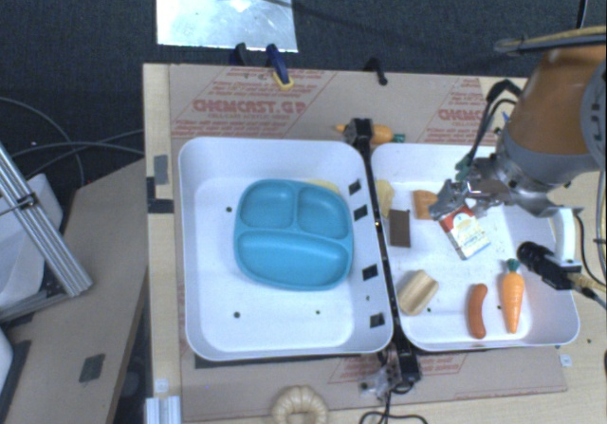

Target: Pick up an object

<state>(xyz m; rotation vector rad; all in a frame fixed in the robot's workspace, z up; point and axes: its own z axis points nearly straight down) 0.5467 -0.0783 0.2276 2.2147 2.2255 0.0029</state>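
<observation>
Camera view: small red-and-white carton [468, 233] lay flat in right white bin [560, 318], just below gripper [453, 201]. Can't tell finger state. Grey arm w/ orange band [560, 119] reached in from right, wrist angled down-left. Same bin: 1 orange carrot [512, 297], 1 red sausage [476, 309], 1 brown block [399, 228], 1 tan bread piece [417, 291]. Left white bin [213, 318] held 1 blue divided plate [293, 233].
</observation>
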